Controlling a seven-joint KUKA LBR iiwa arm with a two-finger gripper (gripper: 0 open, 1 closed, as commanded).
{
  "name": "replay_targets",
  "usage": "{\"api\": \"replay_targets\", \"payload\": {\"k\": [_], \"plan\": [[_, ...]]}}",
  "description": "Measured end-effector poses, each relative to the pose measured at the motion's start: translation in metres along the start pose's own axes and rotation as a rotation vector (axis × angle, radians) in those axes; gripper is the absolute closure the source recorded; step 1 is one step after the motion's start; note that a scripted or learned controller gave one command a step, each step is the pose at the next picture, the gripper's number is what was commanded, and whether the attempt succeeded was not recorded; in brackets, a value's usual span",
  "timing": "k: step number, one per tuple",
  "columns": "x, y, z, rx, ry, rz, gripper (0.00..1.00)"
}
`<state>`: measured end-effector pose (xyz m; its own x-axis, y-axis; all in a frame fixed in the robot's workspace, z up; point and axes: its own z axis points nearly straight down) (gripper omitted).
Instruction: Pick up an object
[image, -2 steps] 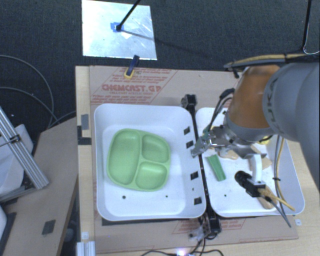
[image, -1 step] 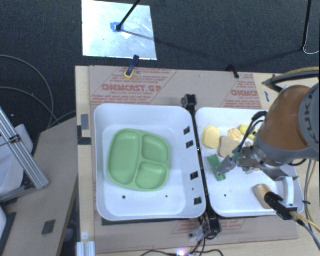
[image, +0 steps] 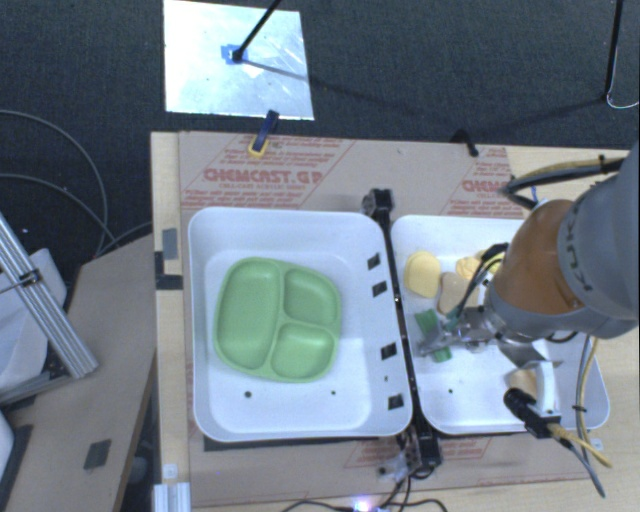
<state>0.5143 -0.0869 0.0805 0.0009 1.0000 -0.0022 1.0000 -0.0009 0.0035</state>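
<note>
My gripper (image: 440, 342) hangs low over the left part of the right bin (image: 470, 420), on the grey arm with its orange band (image: 535, 265) reaching in from the right. A small green object (image: 427, 322) lies right beside the gripper's tip, touching or nearly touching it; I cannot tell whether it is gripped. A yellow rounded object (image: 422, 272) rests just beyond it, and a pale beige object (image: 453, 292) and a light yellow one (image: 468, 267) lie partly under the arm.
The left bin (image: 230, 235) holds a green divided plate (image: 278, 318). A black divider (image: 396, 320) runs between the bins. A tan and white object (image: 527, 381) lies near the right bin's front, beside cables (image: 560, 425).
</note>
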Motion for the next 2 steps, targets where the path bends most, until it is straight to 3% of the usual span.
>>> {"api": "replay_targets", "payload": {"k": [1,2], "plan": [[0.0413,-0.0186,-0.1097,-0.006,0.004,-0.009,0.00],[0.0388,-0.0194,-0.1041,0.001,0.002,-0.004,0.00]]}}
